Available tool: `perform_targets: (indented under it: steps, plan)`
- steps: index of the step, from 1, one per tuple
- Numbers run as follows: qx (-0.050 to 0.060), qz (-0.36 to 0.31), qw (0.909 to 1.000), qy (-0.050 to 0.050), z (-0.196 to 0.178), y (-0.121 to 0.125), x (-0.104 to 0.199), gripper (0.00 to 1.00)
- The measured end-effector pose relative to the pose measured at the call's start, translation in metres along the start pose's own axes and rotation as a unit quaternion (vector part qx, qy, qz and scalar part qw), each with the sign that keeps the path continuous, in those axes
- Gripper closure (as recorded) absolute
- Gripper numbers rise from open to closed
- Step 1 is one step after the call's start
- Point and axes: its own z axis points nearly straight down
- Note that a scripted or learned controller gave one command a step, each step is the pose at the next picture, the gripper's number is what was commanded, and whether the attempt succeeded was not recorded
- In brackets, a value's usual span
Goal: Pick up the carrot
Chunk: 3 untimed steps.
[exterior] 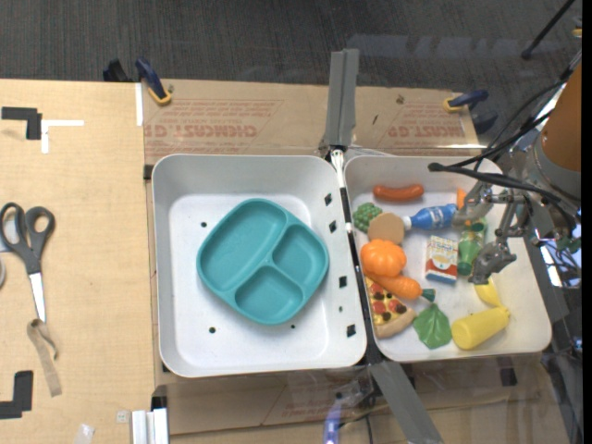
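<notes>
— Scissors (28,239) lay far left of the divider (344,239) between the bins, out on the bench (74,174), didn't they?

— Yes, well clear of the bins. Nearer the divider, the left bin (176,340) held a teal tray (264,261) with three compartments, tilted a little and sitting about mid-bin.

— And the carrot?

— Carrot (400,287) lay just right of the divider, in the right bin (532,336), slanting down and away from it. Its upper end touched the underside of an orange ball (384,257); its lower side rested against a pizza slice (388,311).

— What else sat on that side?

— Green broccoli (366,216) hugged the divider at the top, with a tan biscuit (388,227) beside it and a sausage (399,191) above. Farther from the divider came a blue-and-white bottle (432,217), a small carton (442,258), a green leaf (432,326), then a yellow bottle (480,326) and a banana piece (487,293).

— Where was the gripper?

— Gripper (487,248) hung over the far side of the right bin, well apart from the carrot, with the carton between them. Its two fingers (490,262) stood apart, parted and empty, nothing between them. The arm (564,128) came in from the right, cables trailing around it.
</notes>
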Motion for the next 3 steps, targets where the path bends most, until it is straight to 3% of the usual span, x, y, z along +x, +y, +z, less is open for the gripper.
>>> perform_targets:
  steps: [1,2,3]
  plan:
    - [0.0,0.004,1.0,0.001,0.124,0.019,-0.014,0.0]
    - [0.001,0.008,1.0,-0.004,0.181,0.01,-0.027,0.0]
    - [0.002,0.026,0.9997,-0.003,0.183,0.017,-0.027,0.0]
